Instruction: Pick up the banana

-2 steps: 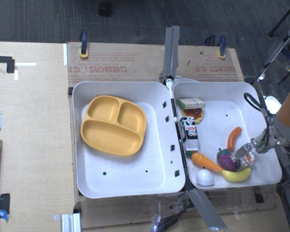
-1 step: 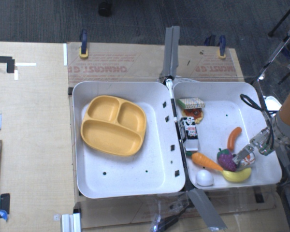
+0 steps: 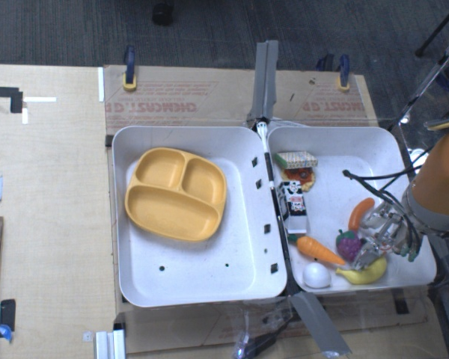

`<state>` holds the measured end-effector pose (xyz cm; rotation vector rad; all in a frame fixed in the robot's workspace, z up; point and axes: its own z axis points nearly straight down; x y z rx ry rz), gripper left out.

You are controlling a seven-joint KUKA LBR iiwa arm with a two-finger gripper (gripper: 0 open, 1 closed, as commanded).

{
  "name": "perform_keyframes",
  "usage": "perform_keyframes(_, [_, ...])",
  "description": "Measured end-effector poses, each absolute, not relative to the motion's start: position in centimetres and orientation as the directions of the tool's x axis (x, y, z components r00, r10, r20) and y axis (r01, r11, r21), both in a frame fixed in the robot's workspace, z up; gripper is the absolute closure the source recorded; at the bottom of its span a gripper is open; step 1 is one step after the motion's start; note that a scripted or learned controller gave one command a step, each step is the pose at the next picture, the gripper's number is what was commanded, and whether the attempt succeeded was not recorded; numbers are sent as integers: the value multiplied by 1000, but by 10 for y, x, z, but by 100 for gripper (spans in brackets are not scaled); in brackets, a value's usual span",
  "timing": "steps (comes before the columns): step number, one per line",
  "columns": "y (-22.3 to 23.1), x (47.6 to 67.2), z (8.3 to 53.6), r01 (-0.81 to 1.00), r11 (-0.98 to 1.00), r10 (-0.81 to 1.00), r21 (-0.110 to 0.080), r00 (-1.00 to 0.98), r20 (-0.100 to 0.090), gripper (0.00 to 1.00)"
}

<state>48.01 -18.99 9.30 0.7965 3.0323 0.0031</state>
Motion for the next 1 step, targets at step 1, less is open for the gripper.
perform_keyframes(1, [-199, 479, 146, 60, 998, 60, 1, -998, -5, 0])
